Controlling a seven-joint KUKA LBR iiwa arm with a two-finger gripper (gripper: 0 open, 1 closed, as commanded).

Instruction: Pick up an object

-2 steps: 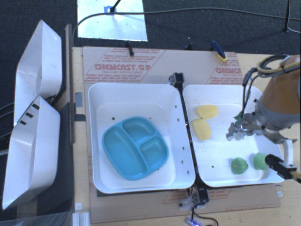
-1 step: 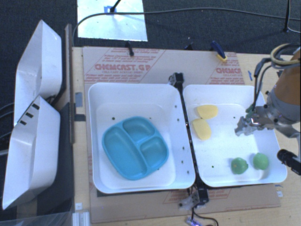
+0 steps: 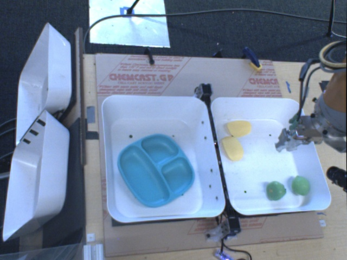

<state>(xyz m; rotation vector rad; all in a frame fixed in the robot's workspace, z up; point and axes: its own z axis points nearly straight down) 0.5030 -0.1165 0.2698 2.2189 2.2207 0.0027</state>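
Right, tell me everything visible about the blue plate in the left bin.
The blue plate is a light-blue divided dish, plastic-looking, with rounded corners and three compartments: one long, two smaller. It lies flat, turned at an angle, on the floor of the left bin, towards the bin's near side. Nothing rests in it.

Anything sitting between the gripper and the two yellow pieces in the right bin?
No. In the camera view, only bare white bin floor separates the gripper from the yellow pieces.
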